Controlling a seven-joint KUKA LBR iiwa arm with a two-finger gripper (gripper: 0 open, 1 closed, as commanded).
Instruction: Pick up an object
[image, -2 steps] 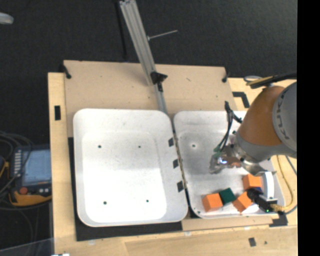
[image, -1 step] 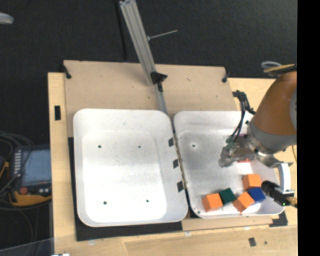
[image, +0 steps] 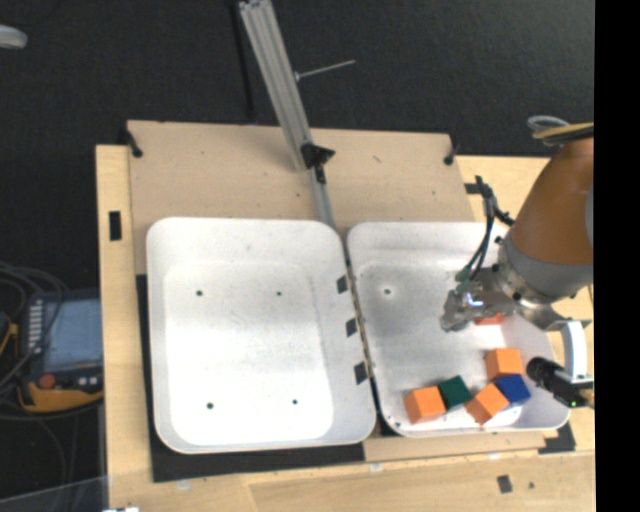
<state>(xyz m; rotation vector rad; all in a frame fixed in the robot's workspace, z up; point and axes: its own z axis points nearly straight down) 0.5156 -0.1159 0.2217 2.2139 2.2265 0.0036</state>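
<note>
While the arm (image: 555, 215) reaches in from the right over the right bin (image: 400, 265), its hand (image: 468, 308) hangs low near the middle of that bin, and whether it is open or closed I cannot tell, as the view is too blurred there. A small patch of red-orange (image: 490, 319) shows just beside the hand on its right; it may be a block, but too little of it is visible to say, and nothing can be seen held. The other candidates lie toward the bin's near edge: an orange block (image: 425, 402) touching a dark green block (image: 455, 390), then another orange block (image: 489, 402) pressed against a blue block (image: 511, 388), with a third orange block (image: 503, 361) just above those. The left bin (image: 245, 330) sits alongside on the tabletop (image: 290, 170). By my reading, the step in hand is the descent toward a grasp, with no pick yet confirmed. The next move seems to call for settling squarely over one block, closing on it and lifting straight up; the clustered blocks near the rim would crowd any grasp, so a piece with free sides looks the safer target.
</note>
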